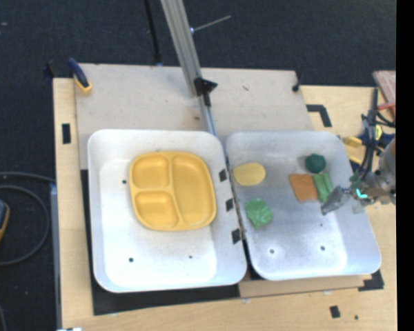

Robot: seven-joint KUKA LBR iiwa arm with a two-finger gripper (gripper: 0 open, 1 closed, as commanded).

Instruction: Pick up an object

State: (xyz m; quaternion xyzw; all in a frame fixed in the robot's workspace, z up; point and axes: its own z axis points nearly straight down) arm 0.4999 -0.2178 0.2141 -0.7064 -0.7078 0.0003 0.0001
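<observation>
The right bin (303, 254) holds several small objects: a pale yellow round piece (249, 174), a light green lump (259, 213), an orange block (303, 187), a green stick (323, 185) beside it, and a dark green ball (315, 163). My gripper (339, 198) comes in over the bin's right edge, its grey tip just right of and below the green stick. Nothing shows between its fingers.
The left bin (110, 254) holds a yellow divided plate (172, 189). A metal pole (183, 40) slants up from the bench behind the bins. Cables and wiring (372, 133) hang at the right edge by the arm.
</observation>
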